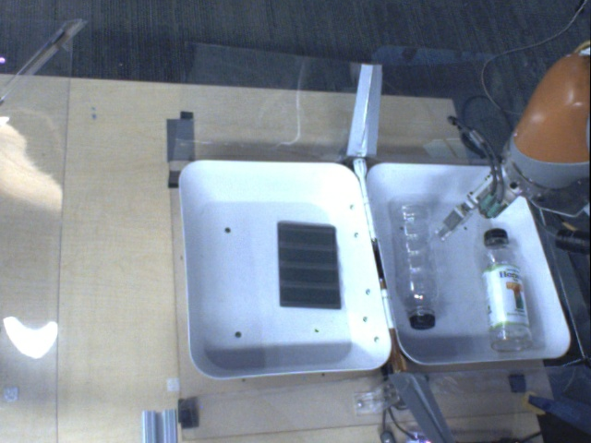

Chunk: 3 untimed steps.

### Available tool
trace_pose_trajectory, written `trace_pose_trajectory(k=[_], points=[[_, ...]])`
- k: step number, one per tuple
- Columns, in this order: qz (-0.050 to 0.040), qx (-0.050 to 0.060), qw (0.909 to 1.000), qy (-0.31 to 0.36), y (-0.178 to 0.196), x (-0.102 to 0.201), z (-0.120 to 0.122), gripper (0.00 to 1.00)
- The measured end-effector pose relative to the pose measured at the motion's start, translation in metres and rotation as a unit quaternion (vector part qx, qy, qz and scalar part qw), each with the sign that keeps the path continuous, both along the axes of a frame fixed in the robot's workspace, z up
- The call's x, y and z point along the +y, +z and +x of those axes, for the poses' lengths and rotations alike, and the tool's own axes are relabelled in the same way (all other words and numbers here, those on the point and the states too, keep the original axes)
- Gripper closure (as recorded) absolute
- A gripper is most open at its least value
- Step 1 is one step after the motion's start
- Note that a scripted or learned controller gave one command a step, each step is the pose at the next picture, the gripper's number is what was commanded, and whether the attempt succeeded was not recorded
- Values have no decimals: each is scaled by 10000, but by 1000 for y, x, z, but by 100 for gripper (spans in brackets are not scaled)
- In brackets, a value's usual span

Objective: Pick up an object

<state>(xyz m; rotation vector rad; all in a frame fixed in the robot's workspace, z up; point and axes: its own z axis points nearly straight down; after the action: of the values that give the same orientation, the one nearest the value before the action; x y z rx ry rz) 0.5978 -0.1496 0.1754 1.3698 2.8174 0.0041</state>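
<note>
While going left to right: pale wooden bench (102,247) first, with a couple of bright glare patches on its far left side. Next up, the left bin (222,192), white and shallow with rounded corners. Sitting flat in its middle, slightly right of centre, a dark ridged rectangular pad (309,264), well clear of every wall. Beyond the bins at the top, a grey metal strip (366,109) pointing down at the seam between the two. Then the right bin (462,344), pushed right up against the left one.

Lying in the right bin near its left wall, a clear plastic tube (414,257), lengthwise, black cap at the near end. Further right, a clear bottle (506,295) with a black cap and a white label with some orange on it, lying down too, cap toward the far side, close to the bin's right wall. Well apart from each other, those two.

Hanging over the far part of that bin, between the tube and the bottle, the gripper (459,218), angled down-left, tip just beside the top end of the tube. Honestly can't tell whether clenched or released at this size, and can't make out anything gripped. Behind it, reaching in from the right, the arm (554,109) with its big orange band
</note>
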Motion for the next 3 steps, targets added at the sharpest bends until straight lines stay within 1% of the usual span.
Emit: trace_pose_trajectory(k=[1, 2, 3], points=[[1, -39, 10000, 6, 12, 2, 3, 100], [0, -38, 10000, 5, 12, 2, 2, 0], [-5, 4, 9996, 285, -19, -56, 34, 0]])
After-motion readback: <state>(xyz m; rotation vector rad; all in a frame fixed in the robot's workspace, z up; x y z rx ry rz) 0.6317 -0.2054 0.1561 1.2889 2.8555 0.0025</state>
